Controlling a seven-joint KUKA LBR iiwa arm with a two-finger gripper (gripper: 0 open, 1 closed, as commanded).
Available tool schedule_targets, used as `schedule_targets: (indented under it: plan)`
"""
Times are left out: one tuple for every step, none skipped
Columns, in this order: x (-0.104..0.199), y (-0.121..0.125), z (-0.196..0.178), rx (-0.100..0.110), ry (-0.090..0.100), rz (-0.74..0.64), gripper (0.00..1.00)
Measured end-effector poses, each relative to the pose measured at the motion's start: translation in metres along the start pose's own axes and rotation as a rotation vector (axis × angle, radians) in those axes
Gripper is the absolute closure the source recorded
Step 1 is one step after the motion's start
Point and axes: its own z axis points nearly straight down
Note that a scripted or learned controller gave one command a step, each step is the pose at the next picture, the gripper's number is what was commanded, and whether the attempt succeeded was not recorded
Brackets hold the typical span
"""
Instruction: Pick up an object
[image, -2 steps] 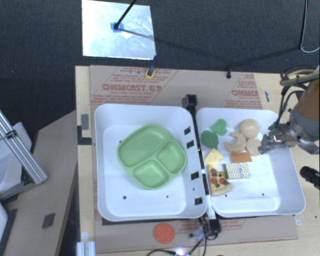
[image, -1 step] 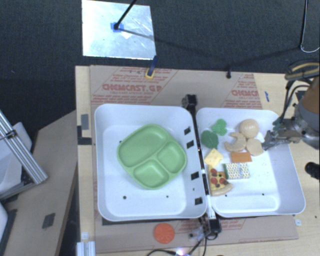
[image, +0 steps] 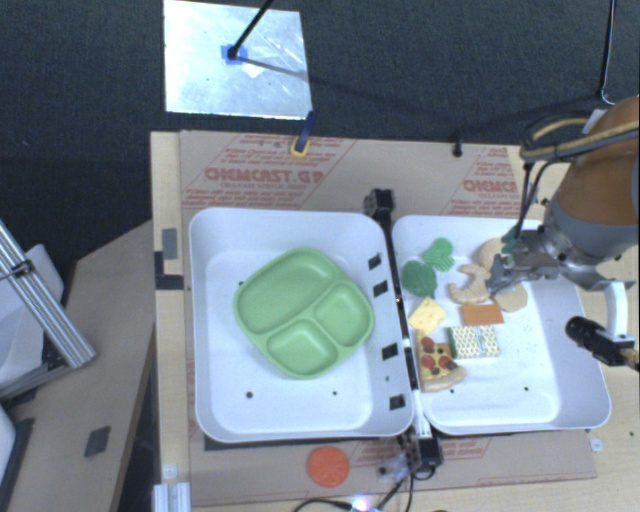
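End effector (image: 500, 272) over right bin (image: 560, 400); toy foods (image: 455, 340) lie just left and nearer; divided plate (image: 303, 312) in left bin (image: 215, 400), far left.

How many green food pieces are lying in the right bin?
2. A smaller green piece lies near the far left of the right bin, and a larger green piece sits just in front of it. The gripper may hide more.

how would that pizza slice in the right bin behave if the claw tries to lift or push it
The pizza slice lies flat on the floor of the right bin, so it probably won't roll or tip. It looks like a thin toy piece, likely light and stiff. Its low profile may give the fingers little edge to pinch, and a push would probably slide it toward the nearby checkered block.
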Motion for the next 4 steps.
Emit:
schedule_targets:
  plan:
    - [0.042, 0.029, 0.003, -0.002, 0.000, 0.000, 1.00]
    - [0.100, 0.042, -0.005, -0.001, 0.001, -0.002, 1.00]
    - [0.144, 0.070, -0.014, -0.002, 0.000, 0.000, 1.00]
    - [0.141, 0.069, 0.006, 0.003, -0.002, 0.006, 1.00]
